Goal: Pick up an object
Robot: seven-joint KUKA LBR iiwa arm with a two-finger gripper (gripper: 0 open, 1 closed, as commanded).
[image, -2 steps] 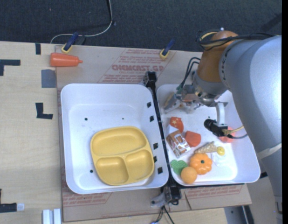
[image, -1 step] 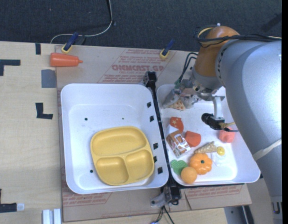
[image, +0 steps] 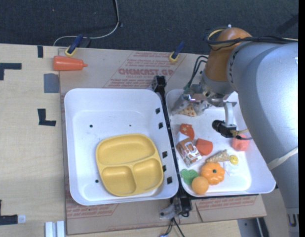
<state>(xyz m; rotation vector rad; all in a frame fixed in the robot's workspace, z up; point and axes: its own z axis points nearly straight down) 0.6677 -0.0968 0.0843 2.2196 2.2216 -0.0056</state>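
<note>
While the claw (image: 192,98) hangs low over the right bin's (image: 258,181) far corner, I cannot tell its state; a pizza slice (image: 190,111) lies just under it, other toy foods nearer the camera.

I see a yellow divided tray (image: 129,163) lying in the left bin (image: 76,132). Beyond the bins, an orange cone-shaped piece (image: 68,63) lies on the cardboard sheet (image: 137,70), and two blue-and-yellow clamps (image: 73,46) (image: 176,52) sit at its far edge.
</note>
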